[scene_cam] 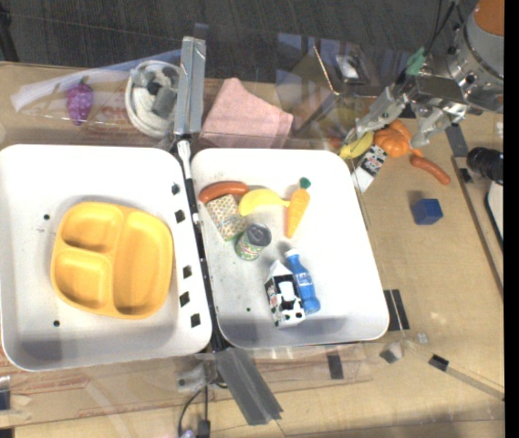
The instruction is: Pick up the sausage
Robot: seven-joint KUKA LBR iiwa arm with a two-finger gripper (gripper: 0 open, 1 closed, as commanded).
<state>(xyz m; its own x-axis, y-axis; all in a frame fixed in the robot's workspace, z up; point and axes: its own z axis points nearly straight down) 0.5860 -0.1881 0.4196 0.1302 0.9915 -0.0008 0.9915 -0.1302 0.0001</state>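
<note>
**Q:** What's laid out, biggest first?

**Me:** 2 white bins side by side. The left bin (22, 245) carries a yellow divided tray (113, 258). The right bin (350, 272) has the clutter: a banana (261, 201), a carrot (296, 208), a blue bottle (302, 283), a black-and-white cow toy (284, 301), a small can (254, 241), and the sausage (223, 191) I'm after.

**Q:** Where exactly is the sausage?

**Me:** In the right bin's far-left corner, close to the divider wall. The banana's left tip sits just beside its right end, and a patterned packet (223, 213) lies just beside it on the near side.

**Q:** And you?

**Me:** My gripper (405, 108) hangs above the bench beyond the bin's far-right corner, well apart from the sausage. My fingers look spread, nothing between them.

**Q:** How do you take it cleanly?

**Me:** Its long axis runs roughly left-right, ends pointing at the divider and the banana. I'd judge it best to turn my fingers across that axis, come down over its middle, and stay clear of the banana.
</note>
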